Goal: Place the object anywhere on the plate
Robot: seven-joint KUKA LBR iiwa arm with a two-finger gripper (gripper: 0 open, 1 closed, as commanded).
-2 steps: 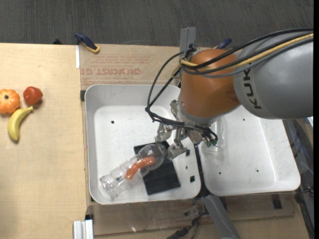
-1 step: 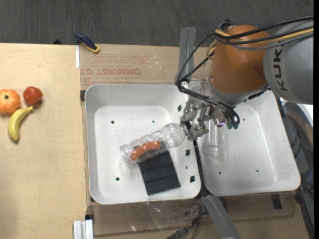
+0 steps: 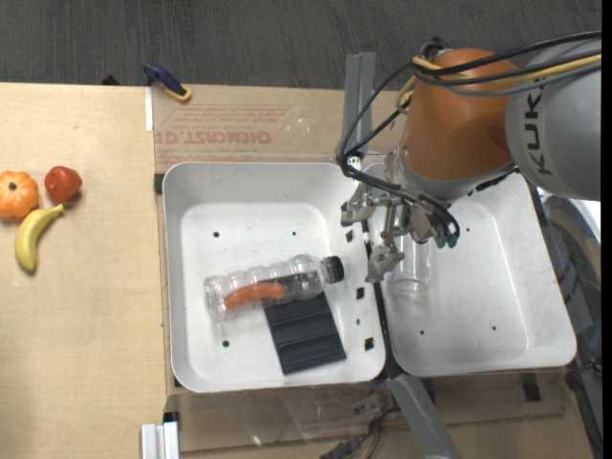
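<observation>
My gripper (image 3: pixel 390 249) hangs over the seam between the two bins, at the left edge of the right bin (image 3: pixel 516 304). Directly beneath and just right of it stands a clear plastic cup (image 3: pixel 413 277), hard to make out against the white floor. I cannot tell whether the cup is touched or held. In the left bin (image 3: pixel 191 199) lies a clear bottle (image 3: pixel 273 283) with an orange label and a black cap, on its side. A dark ridged rectangular plate (image 3: pixel 304 334) lies against it, toward the front rim.
On the wooden bench at the far left sit an orange fruit (image 3: pixel 16 195), a red fruit (image 3: pixel 62 184) and a banana (image 3: pixel 32 237). A blue clip (image 3: pixel 164 80) rests behind the flat cardboard (image 3: pixel 229 132). Cables loop around the orange wrist band (image 3: pixel 454 122).
</observation>
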